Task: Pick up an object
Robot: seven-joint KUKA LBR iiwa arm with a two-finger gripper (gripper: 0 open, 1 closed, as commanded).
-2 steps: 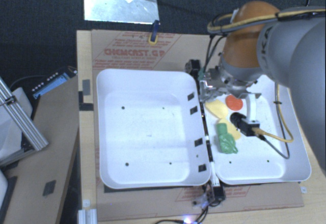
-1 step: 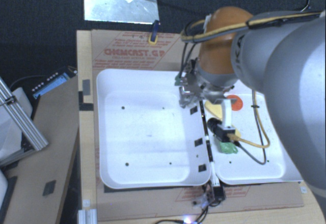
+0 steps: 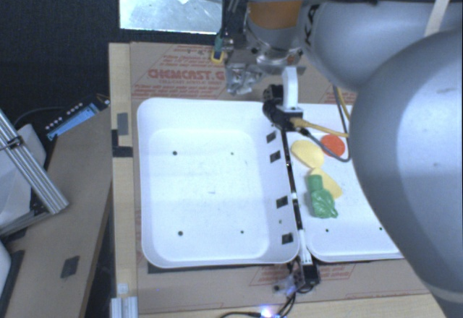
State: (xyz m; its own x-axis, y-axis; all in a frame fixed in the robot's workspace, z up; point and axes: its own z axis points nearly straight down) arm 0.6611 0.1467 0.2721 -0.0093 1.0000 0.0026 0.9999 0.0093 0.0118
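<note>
My gripper (image 3: 239,82) hangs over the cardboard just beyond the far rim of the left bin (image 3: 202,194), below the orange wrist band. Nothing shows in its grasp. In the right bin (image 3: 347,237), close to the divider, lie a yellow rounded piece (image 3: 307,154), an orange-red piece (image 3: 333,144) just right of it, and a green toy figure (image 3: 322,199) nearer the front. A pale yellow piece (image 3: 332,183) sits beside the green figure. All of these are to the right of the gripper and nearer the front.
The grey arm covers most of the right bin's right side. Cardboard (image 3: 181,74) lines the bench under both bins. An aluminium rail (image 3: 29,172) stands at the left, off the bench.
</note>
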